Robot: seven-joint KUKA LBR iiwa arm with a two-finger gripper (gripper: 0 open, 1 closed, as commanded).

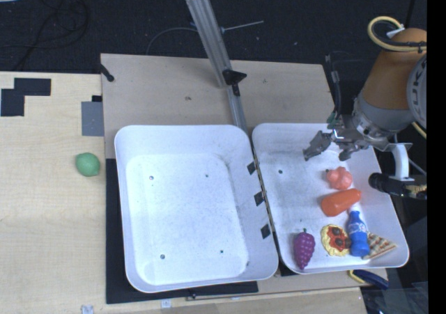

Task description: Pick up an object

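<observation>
The right bin (293,166) holds several small toys near its front right. A pink lumpy toy (339,178) lies above an orange carrot-shaped toy (340,202). Below these are a blue bottle (357,232), a yellow and red toy (335,240), a pizza slice (381,244) and purple grapes (303,248). My gripper (332,148) hovers over the bin's upper right part, just above and left of the pink toy. Its fingers are spread open with nothing between them.
The left bin (181,208) sits beside the right one, with black clips (259,198) on the shared edge. A green ball (88,164) rests on the bench left of the bins. A metal rail (212,34) slants in from the back.
</observation>
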